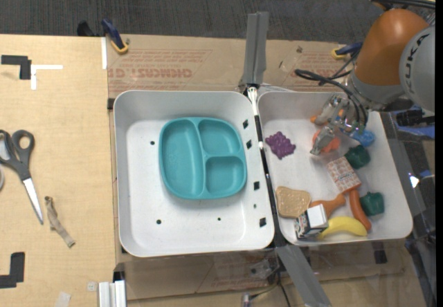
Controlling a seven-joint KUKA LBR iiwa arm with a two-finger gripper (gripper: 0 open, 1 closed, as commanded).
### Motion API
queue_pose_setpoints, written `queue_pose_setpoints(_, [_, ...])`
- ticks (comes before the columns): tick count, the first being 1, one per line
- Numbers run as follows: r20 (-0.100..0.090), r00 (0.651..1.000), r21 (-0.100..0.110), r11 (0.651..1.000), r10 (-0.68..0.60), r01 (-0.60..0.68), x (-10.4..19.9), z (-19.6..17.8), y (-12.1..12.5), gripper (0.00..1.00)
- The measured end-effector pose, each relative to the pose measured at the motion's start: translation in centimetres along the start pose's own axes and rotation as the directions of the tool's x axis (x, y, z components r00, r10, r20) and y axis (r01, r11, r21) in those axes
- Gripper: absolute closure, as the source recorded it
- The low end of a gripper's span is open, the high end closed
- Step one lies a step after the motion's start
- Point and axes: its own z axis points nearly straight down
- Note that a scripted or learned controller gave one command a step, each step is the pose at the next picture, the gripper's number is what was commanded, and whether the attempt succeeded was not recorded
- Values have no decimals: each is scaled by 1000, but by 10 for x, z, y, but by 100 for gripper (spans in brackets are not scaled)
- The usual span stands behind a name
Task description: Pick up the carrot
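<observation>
Teal plate [203,158] in left bin [131,181], hand [331,134] over right bin [291,115], carrot [356,205] near banana [344,228]

1. My arm [398,50] runs off the right edge.
2. My gripper [337,131] hides an orange thing beneath it.
3. The carrot [356,207] lies partly under a patterned box [343,173].

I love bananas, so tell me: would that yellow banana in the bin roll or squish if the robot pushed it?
The banana is curved, so it would probably spin or slide, not roll straight. It looks smooth and shiny like a plastic toy, so likely stiff and light, perhaps slippery. It lies against the carrot and a small box, so pushing it would probably nudge them too.
</observation>
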Motion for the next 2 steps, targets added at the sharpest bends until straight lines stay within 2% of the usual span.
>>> queue_pose_setpoints(1, [20,980,-7,981,196,-196,-9,-22,-45,0])
queue_pose_setpoints(2, [17,930,-10,931,366,-366,16,-2,13,0])
